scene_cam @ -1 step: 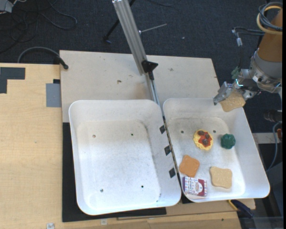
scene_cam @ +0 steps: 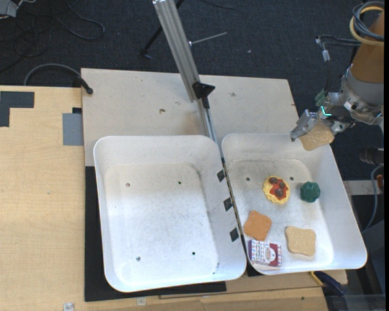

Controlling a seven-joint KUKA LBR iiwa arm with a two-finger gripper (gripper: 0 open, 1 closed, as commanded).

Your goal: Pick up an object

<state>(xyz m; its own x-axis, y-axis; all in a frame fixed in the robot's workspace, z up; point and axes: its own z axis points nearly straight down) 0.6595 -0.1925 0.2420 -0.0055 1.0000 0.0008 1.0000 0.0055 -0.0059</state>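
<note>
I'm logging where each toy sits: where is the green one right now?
The green toy lies in the right-hand bin, toward its right wall, just right of the small pizza and above the bread slice.

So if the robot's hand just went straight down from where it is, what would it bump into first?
Probably the right bin's back corner. The hand hangs over that rim, gripping a tan bread-like piece. That piece would likely touch down first, on rim or floor; height is hard to judge from this slanted view.
</note>
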